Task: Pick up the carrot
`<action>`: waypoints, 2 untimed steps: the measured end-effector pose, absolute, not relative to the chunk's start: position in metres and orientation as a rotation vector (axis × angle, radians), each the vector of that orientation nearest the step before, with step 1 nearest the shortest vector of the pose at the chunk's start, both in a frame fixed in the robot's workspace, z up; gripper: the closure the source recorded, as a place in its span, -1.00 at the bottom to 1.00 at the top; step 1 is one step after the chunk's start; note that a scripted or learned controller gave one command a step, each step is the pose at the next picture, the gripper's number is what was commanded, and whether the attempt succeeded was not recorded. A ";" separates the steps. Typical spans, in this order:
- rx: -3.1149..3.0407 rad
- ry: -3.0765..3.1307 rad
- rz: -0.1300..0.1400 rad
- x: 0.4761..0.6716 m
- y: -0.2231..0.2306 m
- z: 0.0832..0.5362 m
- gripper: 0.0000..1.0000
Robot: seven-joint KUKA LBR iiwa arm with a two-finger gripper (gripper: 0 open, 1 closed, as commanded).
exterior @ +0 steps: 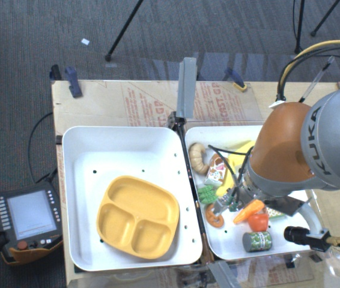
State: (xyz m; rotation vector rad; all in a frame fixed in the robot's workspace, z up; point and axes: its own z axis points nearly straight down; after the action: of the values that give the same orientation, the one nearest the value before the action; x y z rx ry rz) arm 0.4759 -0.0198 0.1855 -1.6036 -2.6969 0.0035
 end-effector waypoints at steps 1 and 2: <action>-1.780 -2.582 0.007 0.475 0.039 0.185 1.00; -1.904 -2.498 0.002 0.477 -0.019 0.247 1.00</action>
State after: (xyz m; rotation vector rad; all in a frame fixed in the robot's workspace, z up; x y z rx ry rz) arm 0.4766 -0.0189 0.2470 -1.9037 -2.4985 0.0024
